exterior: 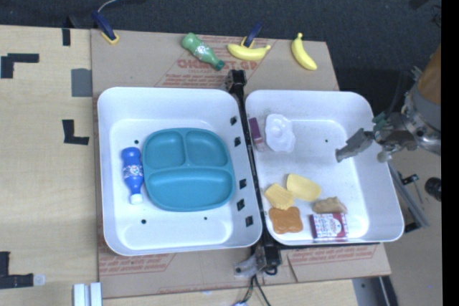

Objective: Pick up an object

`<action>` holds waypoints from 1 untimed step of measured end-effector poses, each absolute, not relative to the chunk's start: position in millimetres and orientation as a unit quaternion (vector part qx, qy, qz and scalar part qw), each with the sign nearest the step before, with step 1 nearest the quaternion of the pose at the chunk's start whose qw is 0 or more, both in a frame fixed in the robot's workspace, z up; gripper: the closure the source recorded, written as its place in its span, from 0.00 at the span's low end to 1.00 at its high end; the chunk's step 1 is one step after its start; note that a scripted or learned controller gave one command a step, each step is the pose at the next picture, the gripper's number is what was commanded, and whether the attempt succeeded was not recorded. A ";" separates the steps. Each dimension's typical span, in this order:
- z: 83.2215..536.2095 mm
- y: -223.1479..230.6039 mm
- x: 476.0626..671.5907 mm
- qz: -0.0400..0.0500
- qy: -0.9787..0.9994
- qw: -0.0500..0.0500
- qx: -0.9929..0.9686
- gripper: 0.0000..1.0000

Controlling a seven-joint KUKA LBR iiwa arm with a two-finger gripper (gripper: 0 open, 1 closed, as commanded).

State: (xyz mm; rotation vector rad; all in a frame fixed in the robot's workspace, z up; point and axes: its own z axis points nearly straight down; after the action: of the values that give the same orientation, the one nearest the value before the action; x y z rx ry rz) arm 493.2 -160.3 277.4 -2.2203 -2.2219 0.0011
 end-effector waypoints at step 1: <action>174.5 -103.9 520.5 0.001 -0.708 0.001 -0.707 0.00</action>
State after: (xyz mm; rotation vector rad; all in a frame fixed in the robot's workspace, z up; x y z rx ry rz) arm 520.5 -103.9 174.5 -2.2177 -2.2209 0.0026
